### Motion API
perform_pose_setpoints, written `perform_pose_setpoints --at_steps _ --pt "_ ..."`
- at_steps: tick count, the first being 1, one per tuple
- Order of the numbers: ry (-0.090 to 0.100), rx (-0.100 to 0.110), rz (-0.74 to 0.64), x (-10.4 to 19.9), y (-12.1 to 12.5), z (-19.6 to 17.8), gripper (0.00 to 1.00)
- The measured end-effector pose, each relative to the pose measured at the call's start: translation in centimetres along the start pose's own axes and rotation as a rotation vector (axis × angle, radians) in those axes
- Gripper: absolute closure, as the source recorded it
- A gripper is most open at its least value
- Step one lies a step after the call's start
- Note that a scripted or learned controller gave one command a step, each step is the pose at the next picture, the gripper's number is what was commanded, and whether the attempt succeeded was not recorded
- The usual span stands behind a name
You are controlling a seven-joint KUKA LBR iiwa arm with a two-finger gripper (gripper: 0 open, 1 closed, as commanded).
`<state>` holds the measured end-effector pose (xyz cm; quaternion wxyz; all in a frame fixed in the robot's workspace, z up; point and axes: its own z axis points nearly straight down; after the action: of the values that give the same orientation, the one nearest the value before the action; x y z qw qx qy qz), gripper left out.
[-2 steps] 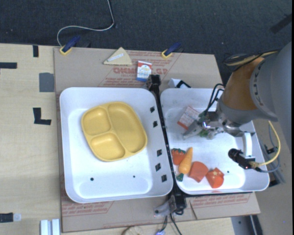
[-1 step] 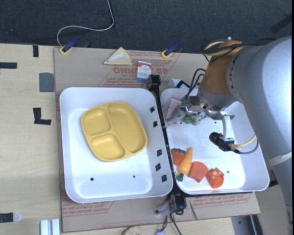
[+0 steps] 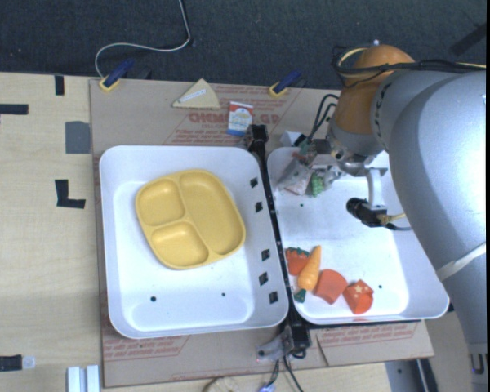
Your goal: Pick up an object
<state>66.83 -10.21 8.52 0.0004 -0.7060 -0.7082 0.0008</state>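
Observation:
My gripper (image 3: pixel 309 172) hangs over the far left corner of the right bin (image 3: pixel 392 251), below the arm's orange band (image 3: pixel 367 96). A small green piece (image 3: pixel 317 187) and a pale grey piece (image 3: pixel 292 182) lie right under it; I cannot tell whether either is held. At the bin's near left lies a cluster of toy food: an orange carrot (image 3: pixel 310 268), a red-orange piece (image 3: pixel 296 261), a red block (image 3: pixel 330 285) and a red strawberry-like piece (image 3: pixel 358 296).
A yellow divided plate (image 3: pixel 189 217) lies in the left bin (image 3: pixel 122 300). A small red-and-white carton (image 3: pixel 240 118) and a tan wedge (image 3: pixel 198 95) sit on the cardboard behind the bins. The grey arm body (image 3: pixel 441 162) covers the right bin's far right side.

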Motion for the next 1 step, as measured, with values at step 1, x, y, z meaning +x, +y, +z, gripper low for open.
perform_pose_setpoints --at_steps 1 --pt "-0.003 -0.003 -0.001 0.00 0.08 -1.09 1.00"
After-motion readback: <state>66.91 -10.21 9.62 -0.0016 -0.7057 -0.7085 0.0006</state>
